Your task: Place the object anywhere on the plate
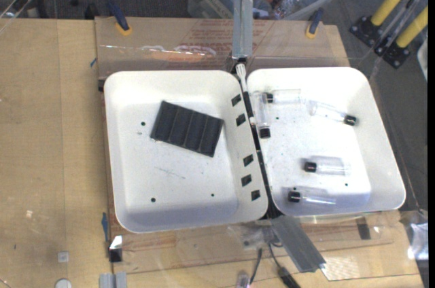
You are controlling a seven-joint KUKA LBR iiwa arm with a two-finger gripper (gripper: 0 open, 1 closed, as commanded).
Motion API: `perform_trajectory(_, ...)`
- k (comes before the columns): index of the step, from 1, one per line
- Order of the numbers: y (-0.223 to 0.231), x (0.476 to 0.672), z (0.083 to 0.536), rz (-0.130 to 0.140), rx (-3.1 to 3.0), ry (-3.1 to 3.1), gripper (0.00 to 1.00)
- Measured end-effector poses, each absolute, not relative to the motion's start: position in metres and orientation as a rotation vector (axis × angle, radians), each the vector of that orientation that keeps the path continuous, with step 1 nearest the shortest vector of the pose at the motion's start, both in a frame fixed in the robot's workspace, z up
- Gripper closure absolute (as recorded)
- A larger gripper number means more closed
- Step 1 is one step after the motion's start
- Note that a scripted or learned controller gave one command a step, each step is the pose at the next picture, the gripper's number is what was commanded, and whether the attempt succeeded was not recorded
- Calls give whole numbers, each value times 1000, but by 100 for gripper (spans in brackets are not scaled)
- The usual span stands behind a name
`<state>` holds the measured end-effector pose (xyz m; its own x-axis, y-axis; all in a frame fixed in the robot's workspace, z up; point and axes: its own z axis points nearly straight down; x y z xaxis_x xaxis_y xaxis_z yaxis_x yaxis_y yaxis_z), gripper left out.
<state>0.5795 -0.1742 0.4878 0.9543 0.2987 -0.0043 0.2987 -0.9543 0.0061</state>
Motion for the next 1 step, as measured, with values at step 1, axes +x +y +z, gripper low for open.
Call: perform_trajectory(1,-173,581,498,-5,3096,483,100)
